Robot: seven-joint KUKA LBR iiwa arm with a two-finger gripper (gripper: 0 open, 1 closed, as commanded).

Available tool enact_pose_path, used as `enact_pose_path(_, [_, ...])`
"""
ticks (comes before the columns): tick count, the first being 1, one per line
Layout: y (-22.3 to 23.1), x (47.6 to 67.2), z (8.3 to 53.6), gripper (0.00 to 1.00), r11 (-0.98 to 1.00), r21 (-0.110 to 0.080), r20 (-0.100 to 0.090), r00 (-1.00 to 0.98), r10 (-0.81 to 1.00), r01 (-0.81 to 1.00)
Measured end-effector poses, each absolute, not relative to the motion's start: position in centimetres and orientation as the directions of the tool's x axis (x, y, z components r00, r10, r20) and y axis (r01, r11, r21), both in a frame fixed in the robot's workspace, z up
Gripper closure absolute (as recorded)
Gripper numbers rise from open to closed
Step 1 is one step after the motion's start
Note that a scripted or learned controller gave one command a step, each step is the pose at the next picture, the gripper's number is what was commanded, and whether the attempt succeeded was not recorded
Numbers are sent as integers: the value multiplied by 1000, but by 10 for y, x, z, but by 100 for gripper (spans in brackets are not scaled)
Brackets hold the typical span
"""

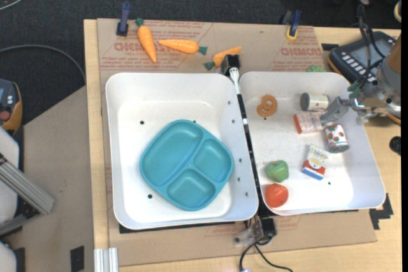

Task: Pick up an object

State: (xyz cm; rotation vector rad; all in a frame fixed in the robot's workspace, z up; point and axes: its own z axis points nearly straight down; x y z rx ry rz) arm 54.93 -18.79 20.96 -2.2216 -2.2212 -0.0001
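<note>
Altogether: three carrots [147, 42], one blue tray [186, 164]; tool [334, 110] grip state unclear.

right bin [373, 185]: items crowd middle | left bin [121, 137]: blue tray [186, 164] centre, corners free

Smooth matt white plastic bins [121, 137] sit on brown printed cardboard [255, 41]; the teal tray [186, 164] looks satiny plastic

The arm [390, 83] is cut off by the right edge; its claw [336, 109] is too small to read. Labels on the small cartons [315, 162] blur beyond legibility.
</note>
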Motion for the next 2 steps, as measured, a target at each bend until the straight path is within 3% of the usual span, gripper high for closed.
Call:
enact_pose_path(1, [-147, 540, 105, 0, 3, -11, 6, -3, 1000, 1000])
enact_pose_path(2, [-104, 570, 114, 0, 6, 4, 0, -6, 1000, 1000])
